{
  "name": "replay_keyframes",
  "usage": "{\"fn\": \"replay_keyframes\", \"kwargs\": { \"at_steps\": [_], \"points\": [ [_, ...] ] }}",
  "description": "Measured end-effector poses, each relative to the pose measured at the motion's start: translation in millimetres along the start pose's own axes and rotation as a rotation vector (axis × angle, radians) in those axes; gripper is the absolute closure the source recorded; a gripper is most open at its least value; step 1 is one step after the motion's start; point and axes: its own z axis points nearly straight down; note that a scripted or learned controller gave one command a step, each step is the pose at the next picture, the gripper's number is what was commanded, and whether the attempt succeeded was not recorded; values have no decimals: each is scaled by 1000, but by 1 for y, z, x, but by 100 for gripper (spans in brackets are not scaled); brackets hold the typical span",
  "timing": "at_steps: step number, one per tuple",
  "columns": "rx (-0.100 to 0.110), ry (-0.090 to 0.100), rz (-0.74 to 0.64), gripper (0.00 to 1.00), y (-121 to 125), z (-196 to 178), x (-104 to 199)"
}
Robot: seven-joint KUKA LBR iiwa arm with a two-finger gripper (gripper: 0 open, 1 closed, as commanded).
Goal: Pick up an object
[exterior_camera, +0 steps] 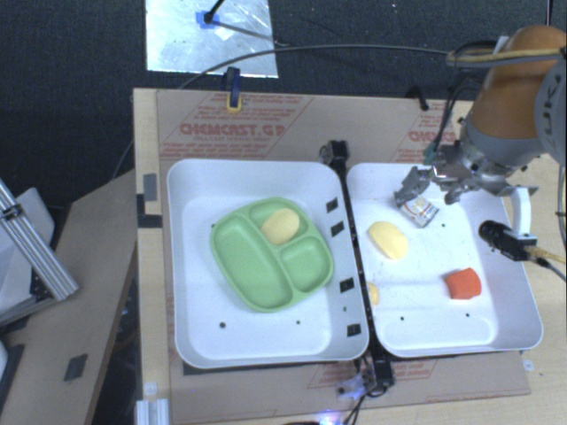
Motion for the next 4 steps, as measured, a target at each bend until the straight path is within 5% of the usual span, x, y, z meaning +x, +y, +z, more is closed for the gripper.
{"fn": "replay_keyframes", "kwargs": {
  "at_steps": [3,4],
  "points": [
    [4,1,3,0,-9,140,1],
    [-1,0,4,100,-8,127,0]
  ]
}}
